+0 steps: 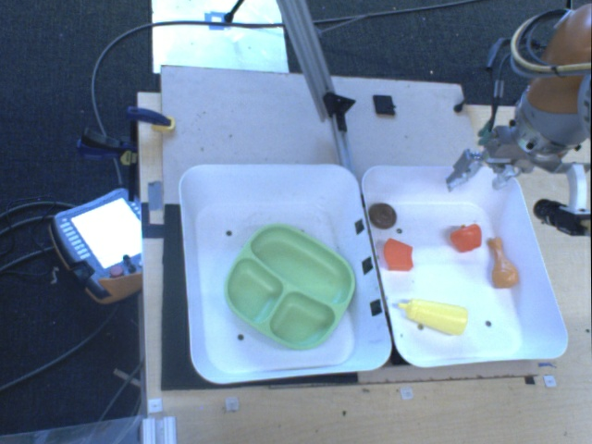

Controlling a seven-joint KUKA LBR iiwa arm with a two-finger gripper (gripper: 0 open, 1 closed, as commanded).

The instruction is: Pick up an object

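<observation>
Camera view, from above at a slant. You have two white bins side by side on the bench: the left bin (pixel 203 248) and the right bin (pixel 532 248).

Left bin: a green divided plate (pixel 290 287) with three compartments lies flat in the middle, nothing on it.

Right bin — five small items, all resting on the floor and apart from one another:
- brown round disc (pixel 382 215), far-left corner, just beside the wall shared with the left bin
- orange-red block (pixel 398 254), left side, nearer than the disc
- red piece (pixel 466 238), centre-right
- tan drumstick-shaped item (pixel 501 265), right side, just right of the red piece and lying roughly near-to-far
- yellow bottle-like item (pixel 435 316), on its side in the near part, nozzle pointing left

Arm: it comes in from the right, orange band above the wrist. You see the gripper (pixel 481 167) over the far-right rim of the right bin, its two fingers spread apart — released, nothing between them. It touches none of the items; the red piece is the closest to it.
</observation>
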